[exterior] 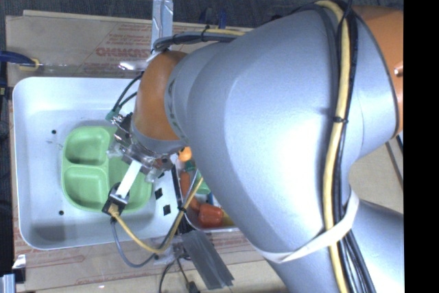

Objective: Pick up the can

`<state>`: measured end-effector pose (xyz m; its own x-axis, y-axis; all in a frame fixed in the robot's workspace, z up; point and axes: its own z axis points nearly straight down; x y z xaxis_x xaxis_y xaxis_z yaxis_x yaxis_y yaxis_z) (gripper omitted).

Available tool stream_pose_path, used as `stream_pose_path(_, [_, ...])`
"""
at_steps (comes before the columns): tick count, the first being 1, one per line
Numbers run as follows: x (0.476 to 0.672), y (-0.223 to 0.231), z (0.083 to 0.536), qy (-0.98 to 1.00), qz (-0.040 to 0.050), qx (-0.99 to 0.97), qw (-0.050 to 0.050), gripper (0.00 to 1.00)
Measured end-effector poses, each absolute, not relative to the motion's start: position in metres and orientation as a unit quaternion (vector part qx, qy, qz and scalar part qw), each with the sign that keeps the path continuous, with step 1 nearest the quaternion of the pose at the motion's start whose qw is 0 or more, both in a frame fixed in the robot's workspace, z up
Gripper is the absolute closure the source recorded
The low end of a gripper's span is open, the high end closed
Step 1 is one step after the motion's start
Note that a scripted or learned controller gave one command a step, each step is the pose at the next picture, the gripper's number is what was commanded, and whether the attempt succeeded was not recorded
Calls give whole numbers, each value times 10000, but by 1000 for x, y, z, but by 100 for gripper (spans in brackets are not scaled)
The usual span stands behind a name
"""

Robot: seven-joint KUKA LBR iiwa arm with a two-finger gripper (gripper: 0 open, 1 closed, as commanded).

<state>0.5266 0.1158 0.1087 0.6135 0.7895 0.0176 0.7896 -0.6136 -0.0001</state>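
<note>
Camera view: the grey arm [274, 134] fills the side from 12 round to 5 o'clock and reaches across toward 9 o'clock. Its orange band [154, 103] sits just left of the centre. Below the band the wrist ends in the tool [134, 151], which hangs over the left bin [41, 99], above the 3 o'clock edge of a green divided tray [86, 168]. The arm's own bulk covers the tool from above, so I cannot tell how far open it is, nor whether it has hold of anything.

The green tray lies flat on the floor of the left bin, toward the bin's 4 o'clock corner, with two compartments showing.

At 6 o'clock from the wrist, under the arm's edge, a few small things peep out: an orange thing [184, 156] just beside the wrist and a red thing [209, 215] farther toward 6 o'clock. Both are largely covered, and I cannot tell whether either is the can or where the can lies.

Brown cardboard [82, 38] lies on the bench at the bin's 12 o'clock side.
</note>
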Motion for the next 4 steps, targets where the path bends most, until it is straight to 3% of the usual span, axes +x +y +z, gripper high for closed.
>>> stream_pose_path(1, [525, 114, 116, -4411, -38, -8974, 28, 100])
stream_pose_path(2, [481, 67, 279, -4503, 11, -8929, 8, 100])
stream_pose_path(3, [481, 68, 287, -4540, 29, -8910, 15, 100])
stream_pose_path(4, [476, 155, 290, -4623, 7, -8867, 6, 100])
